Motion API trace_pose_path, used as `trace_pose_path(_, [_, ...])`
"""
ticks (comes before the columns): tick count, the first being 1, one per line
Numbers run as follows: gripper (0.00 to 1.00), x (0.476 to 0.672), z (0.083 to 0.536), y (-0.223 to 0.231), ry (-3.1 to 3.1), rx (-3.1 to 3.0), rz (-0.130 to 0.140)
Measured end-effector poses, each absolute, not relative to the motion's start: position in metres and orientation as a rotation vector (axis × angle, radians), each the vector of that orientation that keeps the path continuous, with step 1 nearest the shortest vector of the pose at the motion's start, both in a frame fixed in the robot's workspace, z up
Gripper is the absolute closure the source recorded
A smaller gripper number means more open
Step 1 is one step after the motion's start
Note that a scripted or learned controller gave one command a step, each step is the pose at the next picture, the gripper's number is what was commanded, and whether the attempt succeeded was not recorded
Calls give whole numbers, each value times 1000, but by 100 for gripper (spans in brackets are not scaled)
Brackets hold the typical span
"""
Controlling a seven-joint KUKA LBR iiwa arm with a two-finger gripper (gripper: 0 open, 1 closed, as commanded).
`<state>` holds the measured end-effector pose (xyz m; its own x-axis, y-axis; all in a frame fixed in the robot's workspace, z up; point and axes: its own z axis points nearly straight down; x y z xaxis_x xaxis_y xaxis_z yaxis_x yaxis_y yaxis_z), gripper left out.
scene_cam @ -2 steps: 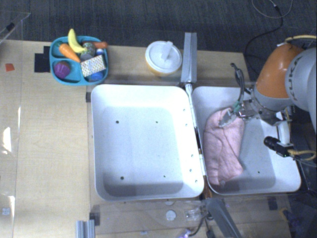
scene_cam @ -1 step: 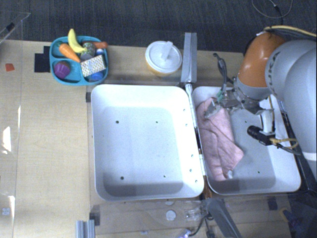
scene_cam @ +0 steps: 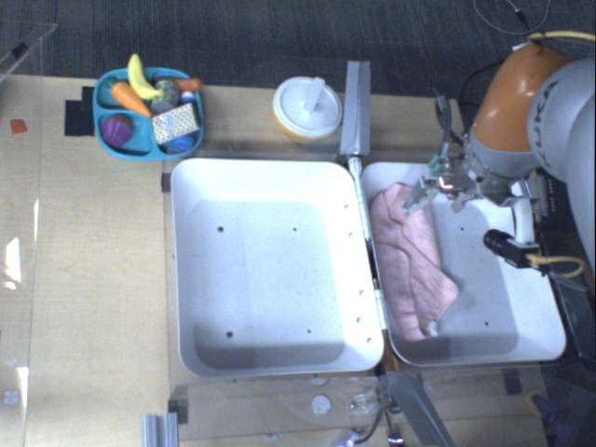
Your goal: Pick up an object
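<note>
A crumpled pink cloth (scene_cam: 410,257) lies along the left side of the right white bin (scene_cam: 521,338), running from its far end toward its near end. My gripper (scene_cam: 438,186) hangs over the bin's far edge, just above and to the right of the cloth's upper end. The fingers are small and partly hidden by the wrist hardware. Nothing is seen between them, and the cloth rests flat in the bin.
The left white bin (scene_cam: 270,268) sits beside the right one. Behind it stand a white lidded cup (scene_cam: 307,108) and a blue tray (scene_cam: 104,136) of toy food at the back left. The grey and orange arm (scene_cam: 521,101) fills the upper right.
</note>
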<state>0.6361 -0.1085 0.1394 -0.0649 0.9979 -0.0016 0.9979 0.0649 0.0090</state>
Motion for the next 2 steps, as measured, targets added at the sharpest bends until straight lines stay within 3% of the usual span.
trace_pose_path(1, [0, 608, 91, -149, 2344, 2072, 13])
trace_pose_path(2, [0, 568, 92, -114, 2443, 1948, 16])
